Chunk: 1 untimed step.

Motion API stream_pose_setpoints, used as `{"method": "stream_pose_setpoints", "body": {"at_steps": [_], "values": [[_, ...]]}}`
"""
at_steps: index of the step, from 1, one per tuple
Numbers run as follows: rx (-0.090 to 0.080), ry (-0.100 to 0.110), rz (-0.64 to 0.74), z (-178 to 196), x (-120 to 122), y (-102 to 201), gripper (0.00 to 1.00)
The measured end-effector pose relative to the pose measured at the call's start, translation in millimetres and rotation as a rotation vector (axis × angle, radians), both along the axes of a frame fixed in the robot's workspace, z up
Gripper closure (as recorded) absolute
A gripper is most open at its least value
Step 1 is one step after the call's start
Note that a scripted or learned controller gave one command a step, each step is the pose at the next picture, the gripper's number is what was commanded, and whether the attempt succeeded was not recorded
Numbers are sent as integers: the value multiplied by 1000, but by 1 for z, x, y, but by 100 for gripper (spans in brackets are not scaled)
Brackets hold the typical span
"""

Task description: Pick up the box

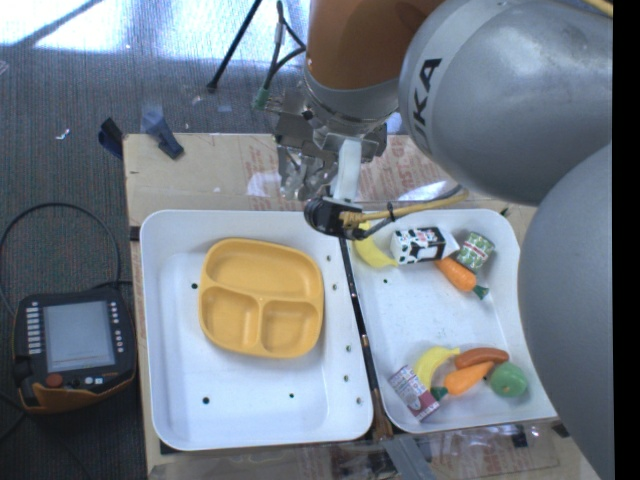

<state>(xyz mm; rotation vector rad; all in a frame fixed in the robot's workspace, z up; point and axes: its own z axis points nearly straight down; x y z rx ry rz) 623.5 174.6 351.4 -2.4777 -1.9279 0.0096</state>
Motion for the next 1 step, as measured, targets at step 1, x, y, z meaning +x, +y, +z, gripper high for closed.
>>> {"method": "stream_pose_setpoints", "body": {"at_steps": [1], "values": [[0,1,18,-15,12,60,100]]}}
